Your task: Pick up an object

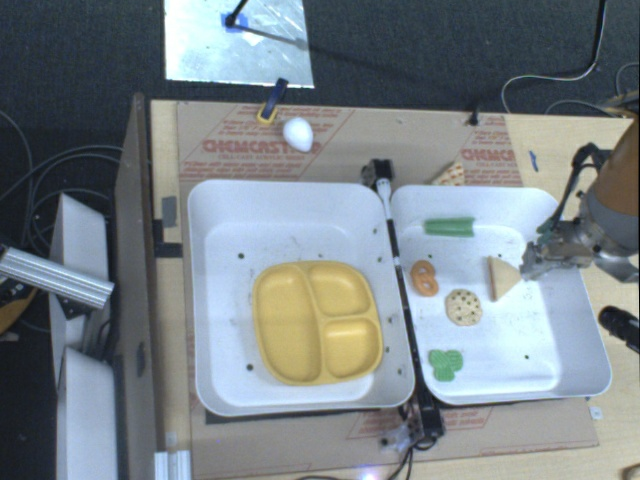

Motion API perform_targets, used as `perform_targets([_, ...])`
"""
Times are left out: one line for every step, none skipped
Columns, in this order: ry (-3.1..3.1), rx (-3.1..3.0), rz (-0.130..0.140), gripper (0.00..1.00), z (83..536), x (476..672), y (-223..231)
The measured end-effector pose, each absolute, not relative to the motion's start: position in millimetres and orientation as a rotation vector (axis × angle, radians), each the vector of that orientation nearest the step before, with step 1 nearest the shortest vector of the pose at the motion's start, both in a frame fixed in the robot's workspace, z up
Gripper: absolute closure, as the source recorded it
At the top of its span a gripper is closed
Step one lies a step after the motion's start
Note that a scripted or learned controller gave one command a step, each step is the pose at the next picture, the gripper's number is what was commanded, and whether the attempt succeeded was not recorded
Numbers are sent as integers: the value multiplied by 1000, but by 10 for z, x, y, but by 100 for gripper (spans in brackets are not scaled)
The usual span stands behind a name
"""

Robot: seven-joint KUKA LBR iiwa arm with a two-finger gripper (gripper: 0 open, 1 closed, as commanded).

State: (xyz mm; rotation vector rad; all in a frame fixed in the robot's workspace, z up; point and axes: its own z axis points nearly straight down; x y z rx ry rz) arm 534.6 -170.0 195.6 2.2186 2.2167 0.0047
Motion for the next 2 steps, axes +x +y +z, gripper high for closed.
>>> perform_targets([2221,2219,2,0,1905,5355,-1689])
perform_targets([2215,2205,3,0,843,5600,-1415])
